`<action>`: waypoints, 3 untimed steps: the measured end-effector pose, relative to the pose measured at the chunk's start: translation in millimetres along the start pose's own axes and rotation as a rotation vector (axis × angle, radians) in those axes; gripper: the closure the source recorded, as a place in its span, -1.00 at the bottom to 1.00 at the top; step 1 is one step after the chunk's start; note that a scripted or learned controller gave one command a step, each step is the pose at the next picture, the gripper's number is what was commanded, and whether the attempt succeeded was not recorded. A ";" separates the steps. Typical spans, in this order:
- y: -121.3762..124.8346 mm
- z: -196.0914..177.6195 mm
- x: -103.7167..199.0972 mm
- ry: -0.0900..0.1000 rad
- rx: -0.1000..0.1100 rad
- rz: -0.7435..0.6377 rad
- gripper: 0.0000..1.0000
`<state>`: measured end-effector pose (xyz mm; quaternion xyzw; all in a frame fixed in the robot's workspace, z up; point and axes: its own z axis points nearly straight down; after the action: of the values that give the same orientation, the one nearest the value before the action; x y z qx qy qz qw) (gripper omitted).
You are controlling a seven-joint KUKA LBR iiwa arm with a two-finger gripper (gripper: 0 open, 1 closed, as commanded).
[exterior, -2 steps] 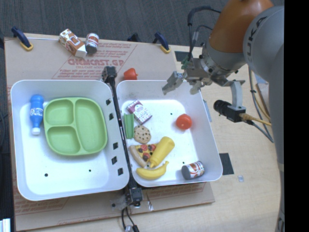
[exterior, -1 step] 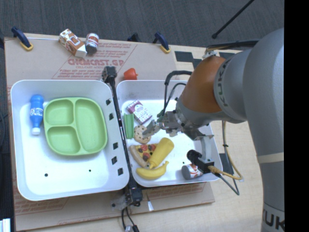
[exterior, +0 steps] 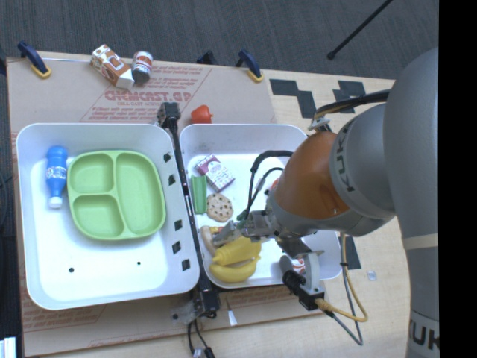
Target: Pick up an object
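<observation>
My gripper [exterior: 232,232] hangs low in the right bin [exterior: 246,134], reaching in from the right under the grey and orange wrist. It is directly over a yellow banana-like toy [exterior: 235,264] at the bin's front left and just below a chocolate-chip cookie [exterior: 220,209]. A green stick [exterior: 198,193] lies along the bin's left wall. A small purple and white box [exterior: 216,172] sits behind the cookie. The arm hides the right half of this bin.
The left bin [exterior: 45,274] holds a green divided plate [exterior: 116,193] and a blue bottle [exterior: 56,174] by its left wall. On the cardboard behind the bins lie a small carton [exterior: 110,65], a can [exterior: 142,66] and an orange toy [exterior: 201,114].
</observation>
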<state>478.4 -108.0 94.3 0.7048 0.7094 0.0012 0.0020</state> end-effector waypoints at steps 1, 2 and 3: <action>1.7 -10.9 2.3 0.005 0.001 -0.009 1.00; -0.9 -142.2 -59.1 0.000 0.003 0.003 1.00; 144.5 -122.6 -88.2 0.000 0.004 0.000 1.00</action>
<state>622.9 -195.2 217.7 0.7050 0.7092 -0.0002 0.0003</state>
